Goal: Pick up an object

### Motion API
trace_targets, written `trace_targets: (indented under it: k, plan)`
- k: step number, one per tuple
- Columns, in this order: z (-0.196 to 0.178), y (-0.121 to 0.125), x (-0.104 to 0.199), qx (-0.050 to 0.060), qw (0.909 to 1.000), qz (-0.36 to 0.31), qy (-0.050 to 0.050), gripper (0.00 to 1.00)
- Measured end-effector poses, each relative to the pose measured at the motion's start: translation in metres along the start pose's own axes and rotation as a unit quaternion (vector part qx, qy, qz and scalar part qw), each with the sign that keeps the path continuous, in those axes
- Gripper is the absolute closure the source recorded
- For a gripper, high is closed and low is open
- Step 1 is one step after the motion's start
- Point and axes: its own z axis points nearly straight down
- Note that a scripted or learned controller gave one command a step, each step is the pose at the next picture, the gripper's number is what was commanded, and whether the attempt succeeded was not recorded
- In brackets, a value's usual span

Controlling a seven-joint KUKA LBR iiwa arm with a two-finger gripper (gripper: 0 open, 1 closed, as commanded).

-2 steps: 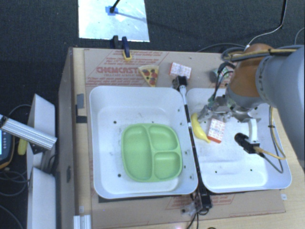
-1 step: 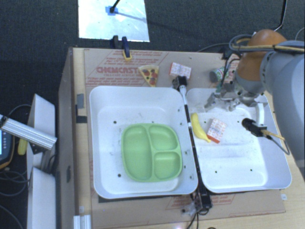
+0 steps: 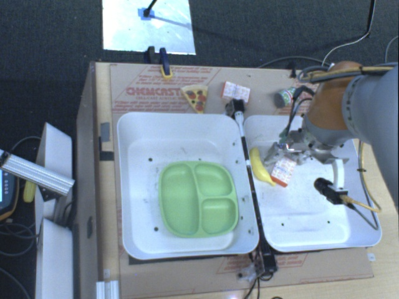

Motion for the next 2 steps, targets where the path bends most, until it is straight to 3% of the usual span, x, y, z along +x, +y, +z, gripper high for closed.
trace_targets:
  k: [1,2]
  plan:
    - [-0.011,0.001,0.000,-0.002,1.0000,0.000,0.000,1.00]
    - [-0.101,-0.023,0.074,-0.001,1.0000,-0.001,0.000,1.00]
